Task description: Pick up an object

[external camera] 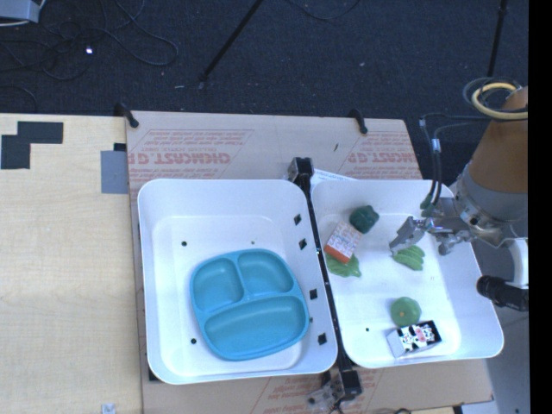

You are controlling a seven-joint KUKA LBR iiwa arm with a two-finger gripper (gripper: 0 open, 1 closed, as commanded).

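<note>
Reaching in from the right, the arm is seen over the right bin, and its gripper is held low above a light green object near the middle of that bin. The fingers appear to be a little apart, with the green object lying just under them and not between them, so nothing is judged to be held at this moment.

Several other things are spread in the same bin: a dark green piece toward the far side, an orange and white carton near the divider with a green leafy piece touching its near end, a round green item further toward the front, and a black and white card at the front edge. In the left bin a blue divided tray is lying flat.

The step in hand is judged to be the final descent and closing on the light green object. A few risks are seen from here. The object looks low and flat, so the fingers may close above it and take only air. If the fingers come down on top of it and not around it, it may be pushed aside or pressed against the floor of the bin. A grasp on one end only may let it slip out when it is lifted.
</note>
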